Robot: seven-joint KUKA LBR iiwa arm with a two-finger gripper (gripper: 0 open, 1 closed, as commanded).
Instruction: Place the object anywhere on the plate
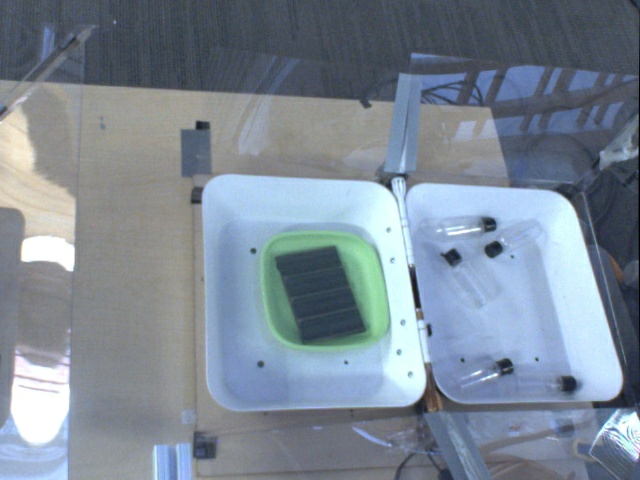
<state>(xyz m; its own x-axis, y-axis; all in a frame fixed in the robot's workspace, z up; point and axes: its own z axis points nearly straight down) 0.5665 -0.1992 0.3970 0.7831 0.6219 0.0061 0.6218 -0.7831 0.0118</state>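
Camera view: dark grey ridged block (319,294) lies flat on the green plate (270,280), roughly centred, long side running slightly diagonal from upper left to lower right. Block sits fully inside the plate rim, with green showing on all sides. Plate sits in the left white bin (228,368), about mid-bin.

Right white bin (592,308) touches the left bin along the centre seam. It holds five clear vials with black caps. Three are in the upper left part: one (462,227) near the top wall, one (516,237) just beside it, and one (470,280) below them. Two are near the bottom wall (482,373) (545,380).

Both bins rest on the wooden bench (120,268). A grey metal bar (405,128) runs up from the seam.

Pincer opening: cannot tell. Block's position relative to the pincer: cannot tell either.
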